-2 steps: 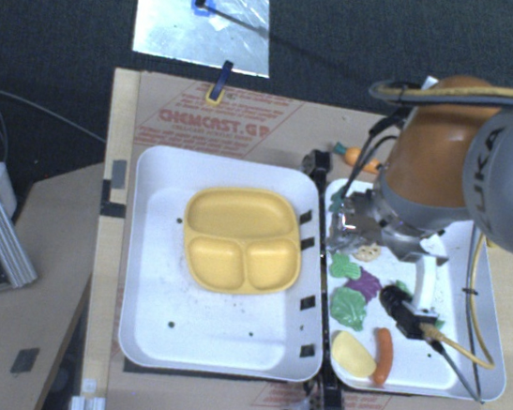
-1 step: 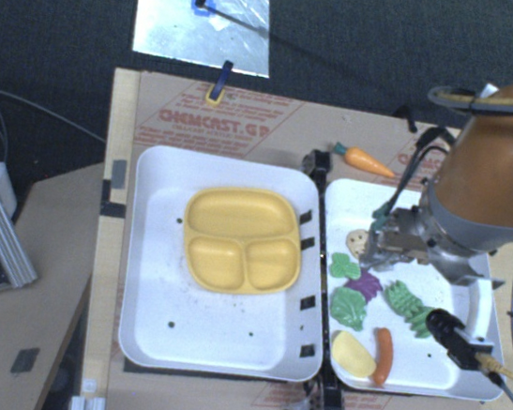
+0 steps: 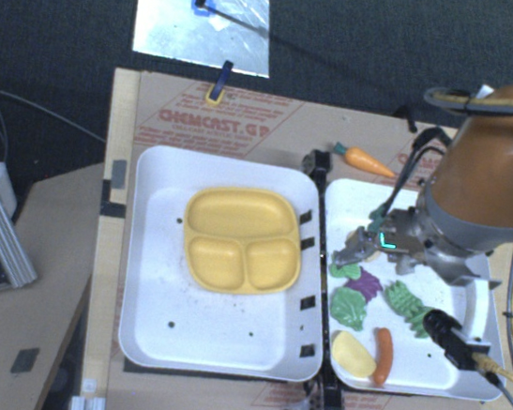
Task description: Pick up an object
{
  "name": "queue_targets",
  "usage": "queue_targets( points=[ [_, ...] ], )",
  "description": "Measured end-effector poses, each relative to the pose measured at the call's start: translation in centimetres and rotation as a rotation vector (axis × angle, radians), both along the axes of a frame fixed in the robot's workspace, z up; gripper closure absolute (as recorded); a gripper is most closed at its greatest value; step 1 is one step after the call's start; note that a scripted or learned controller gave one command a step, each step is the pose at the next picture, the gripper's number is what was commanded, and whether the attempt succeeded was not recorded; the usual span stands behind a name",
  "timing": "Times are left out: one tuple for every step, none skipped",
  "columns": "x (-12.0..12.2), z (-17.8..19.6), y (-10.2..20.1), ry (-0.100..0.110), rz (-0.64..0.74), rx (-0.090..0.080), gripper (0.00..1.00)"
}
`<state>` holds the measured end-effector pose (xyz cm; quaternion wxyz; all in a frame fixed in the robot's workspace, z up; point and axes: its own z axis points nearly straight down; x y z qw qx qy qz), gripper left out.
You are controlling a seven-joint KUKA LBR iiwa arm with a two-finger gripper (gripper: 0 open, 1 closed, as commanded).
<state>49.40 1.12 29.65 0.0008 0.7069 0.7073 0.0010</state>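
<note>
Two bins sit side by side on the tabletop (image 3: 124,133). The left bin (image 3: 140,325) holds a divided plate (image 3: 242,240). In the right bin (image 3: 459,384) lie toy vegetables (image 3: 353,308) and a sausage (image 3: 383,355). Behind that bin lies a carrot (image 3: 369,161). The pincer (image 3: 352,251) hangs over its left part.

The scene is lit evenly from above, and the two white bins (image 3: 242,174) are rendered bright, close to washed out. Glare is seen on the silvery sheet (image 3: 206,12) at the top, where streaks of reflection are thrown back. Only soft, short shadows are cast beneath the yellow divided tray (image 3: 240,240). The dark carpet around the bench is left dim. Slight softness is noticed throughout, and the arm's orange band (image 3: 500,172) is mildly blurred.
</note>
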Motion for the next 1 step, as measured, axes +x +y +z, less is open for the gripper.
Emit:
queue_targets(
  points=[
    [0.09,7.25,6.81,-0.006,0.011,0.003,0.00]
  ],
)
